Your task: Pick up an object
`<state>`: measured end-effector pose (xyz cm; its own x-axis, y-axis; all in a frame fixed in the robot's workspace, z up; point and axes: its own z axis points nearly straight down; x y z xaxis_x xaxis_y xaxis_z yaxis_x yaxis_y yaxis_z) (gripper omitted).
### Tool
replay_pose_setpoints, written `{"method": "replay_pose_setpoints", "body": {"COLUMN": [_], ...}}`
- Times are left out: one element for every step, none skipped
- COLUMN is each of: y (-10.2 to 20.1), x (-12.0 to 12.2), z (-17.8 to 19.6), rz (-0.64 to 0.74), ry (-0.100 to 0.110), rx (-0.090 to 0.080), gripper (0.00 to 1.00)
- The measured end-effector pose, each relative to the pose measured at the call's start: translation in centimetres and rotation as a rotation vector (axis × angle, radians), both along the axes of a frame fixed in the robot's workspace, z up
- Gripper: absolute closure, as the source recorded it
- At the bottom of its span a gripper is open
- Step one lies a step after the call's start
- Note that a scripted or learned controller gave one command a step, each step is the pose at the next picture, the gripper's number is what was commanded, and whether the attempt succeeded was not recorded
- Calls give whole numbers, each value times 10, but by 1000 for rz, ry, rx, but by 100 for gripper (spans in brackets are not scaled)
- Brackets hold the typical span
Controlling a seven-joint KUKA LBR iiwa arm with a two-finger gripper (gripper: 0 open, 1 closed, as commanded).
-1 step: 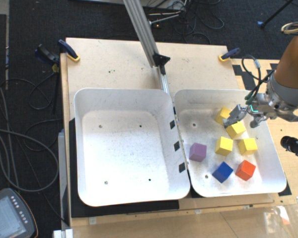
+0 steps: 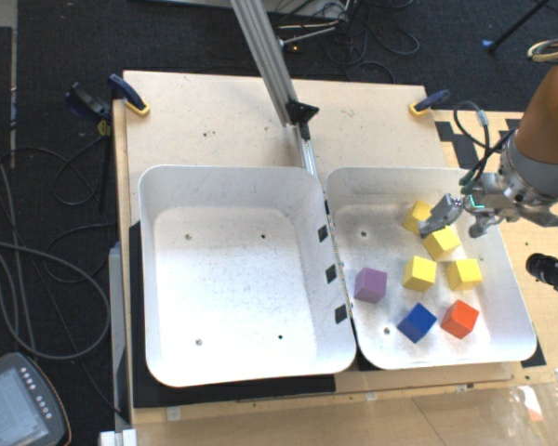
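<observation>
The gripper [image 2: 444, 216] hangs low over the back part of the right bin [image 2: 372, 189], reaching in from that bin's right edge, with the grey wrist and orange-banded arm trailing off toward the right. Its dark fingers sit right among the top of a cluster of yellow blocks: one yellow cube [image 2: 416, 216] lies just beside the tip on the side toward the divider between the bins, and a second yellow cube [image 2: 442, 242] lies touching or nearly touching just below it, toward the bin's front edge. That second cube looks like the likeliest target, since it lies almost directly under the tip; a short drop rather than any sideways travel would seem to be what the move turns on. Whether the fingers stand apart or together I cannot tell, because they merge into one dark shape against the cubes, and nothing is clearly seen between them

Further toward the front edge sit two more yellow cubes [image 2: 420, 272], a purple cube [image 2: 370, 284], a blue cube [image 2: 416, 322] and an orange-red cube [image 2: 459, 318], all well apart from the tip. The left bin [image 2: 158, 249] adjoins along the divider
</observation>
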<state>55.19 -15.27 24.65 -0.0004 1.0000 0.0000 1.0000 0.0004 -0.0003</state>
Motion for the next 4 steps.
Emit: {"method": "replay_pose_setpoints", "body": {"y": [-1,4,5,5], "x": [3,9,8,10], "z": [-44,-91,-145,-132], "rz": [-1,0,-1,-1], "ry": [4,4,5,-1], "rx": [0,1,1,0], "gripper": [0,0,0,100]}}
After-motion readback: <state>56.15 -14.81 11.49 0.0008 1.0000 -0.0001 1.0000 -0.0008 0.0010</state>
